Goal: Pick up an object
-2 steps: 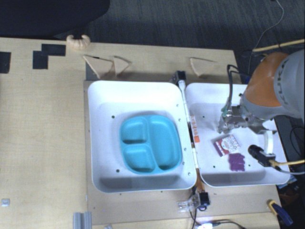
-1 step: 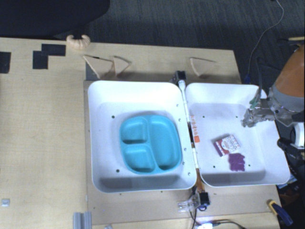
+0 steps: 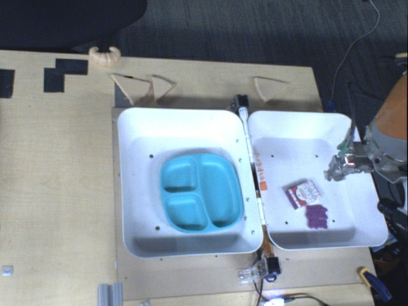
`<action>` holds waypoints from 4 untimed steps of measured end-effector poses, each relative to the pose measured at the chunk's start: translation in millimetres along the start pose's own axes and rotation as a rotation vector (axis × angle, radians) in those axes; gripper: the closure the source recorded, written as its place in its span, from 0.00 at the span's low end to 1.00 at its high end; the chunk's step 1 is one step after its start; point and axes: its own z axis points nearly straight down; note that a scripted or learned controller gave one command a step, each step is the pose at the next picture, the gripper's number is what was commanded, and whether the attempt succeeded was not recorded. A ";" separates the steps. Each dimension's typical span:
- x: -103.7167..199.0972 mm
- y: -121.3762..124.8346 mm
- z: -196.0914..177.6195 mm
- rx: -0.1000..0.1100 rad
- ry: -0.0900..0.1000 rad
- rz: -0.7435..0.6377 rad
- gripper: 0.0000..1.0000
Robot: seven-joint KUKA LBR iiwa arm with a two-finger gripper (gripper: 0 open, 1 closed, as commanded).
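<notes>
Looking at the claw (image 3: 336, 168) parked over the right bin (image 3: 280, 127), up against that bin's right wall, with the grey arm (image 3: 386, 155) trailing off behind it and the orange band (image 3: 393, 110) further back still. Honestly can't tell if it's wide, narrow or clamped (just a shiny lump of metal from this angle).

Two candidates for picking, both on the floor of the same bin as the claw:
- small red-and-white packet (image 3: 301, 193), near the claw, off to its left and a bit toward the front edge of the bin, lying flat and slightly skewed. Not touching the claw, clear gap between them.
- crumpled purple thing (image 3: 317, 216), just beside the packet on the front side, so further from the claw than the packet. Could be touching the packet at one corner, hard to say.

Well away to the claw's left, across the divider between the bins: the left bin (image 3: 137, 145), holding a blue divided plate (image 3: 201, 190) with three compartments, sitting flat about mid-bin.

Under all of it, the light wooden bench (image 3: 57, 190), stretching far left of the claw.
</notes>
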 end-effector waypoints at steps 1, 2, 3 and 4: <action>10.3 -29.1 -11.9 0.001 0.000 0.003 1.00; 10.3 -29.1 -11.9 0.001 0.000 0.003 0.00; -23.2 10.0 104.8 -0.006 -0.003 0.004 0.00; -21.5 11.7 93.8 -0.008 -0.001 0.001 1.00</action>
